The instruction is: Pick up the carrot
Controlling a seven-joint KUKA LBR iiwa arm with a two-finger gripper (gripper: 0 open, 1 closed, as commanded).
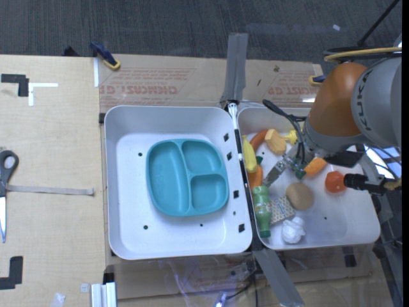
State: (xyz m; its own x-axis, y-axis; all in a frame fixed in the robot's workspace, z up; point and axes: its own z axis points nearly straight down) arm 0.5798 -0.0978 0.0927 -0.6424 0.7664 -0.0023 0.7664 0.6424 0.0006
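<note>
My gripper point(285, 169) hangs low over the middle of the right bin point(358, 232), pointing down and left from the orange-banded wrist. An orange tapered piece point(314, 166), which looks like the carrot, lies right beside the gripper on its right, partly under the wrist. I see nothing clearly held. Two more orange pieces sit by the bin's left wall: one at the back point(257, 138) and one lower down point(255, 176). I cannot tell for certain which of them is the carrot.
The right bin also holds a yellow corn-like piece point(248, 155), a yellow chunk point(276, 142), a green bottle point(261, 208), a brown potato point(299, 196), a red tomato point(334, 181) and a white lump point(293, 230). The left bin point(121, 229) holds a teal divided plate point(188, 176).
</note>
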